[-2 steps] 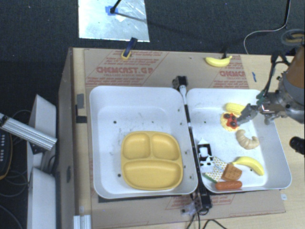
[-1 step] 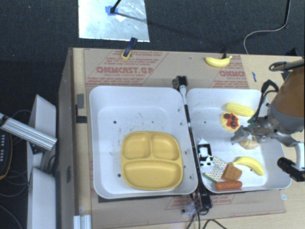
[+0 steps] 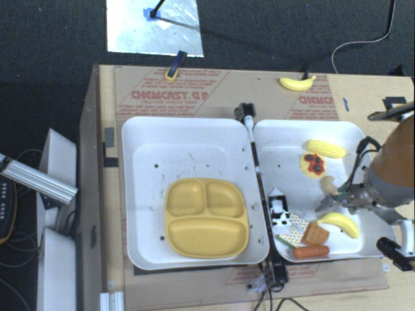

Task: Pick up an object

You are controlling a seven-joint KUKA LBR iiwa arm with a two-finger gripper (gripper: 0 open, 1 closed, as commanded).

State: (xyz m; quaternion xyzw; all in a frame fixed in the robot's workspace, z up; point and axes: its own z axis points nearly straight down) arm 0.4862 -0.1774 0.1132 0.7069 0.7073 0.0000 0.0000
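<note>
The right bin [image 3: 285,138] holds several toy foods. A yellow corn cob [image 3: 326,149] and a small round pizza [image 3: 314,164] lie near its far side. A banana [image 3: 340,223], a piece of toast [image 3: 315,233], an orange sausage [image 3: 310,252], a patterned wedge [image 3: 293,229] and a black-and-white carton [image 3: 279,207] crowd the near side. My gripper [image 3: 332,196] is low in this bin, just above the banana and below the pizza. The grey and orange arm [image 3: 395,167] comes in from the right and hides the bin's right wall.
The left bin [image 3: 146,141] holds a yellow divided plate [image 3: 206,216]. On the cardboard behind the bins lie a second banana [image 3: 297,82] and a blue-and-yellow tool [image 3: 175,65]. A black divider clamp [image 3: 246,113] sits between the bins.
</note>
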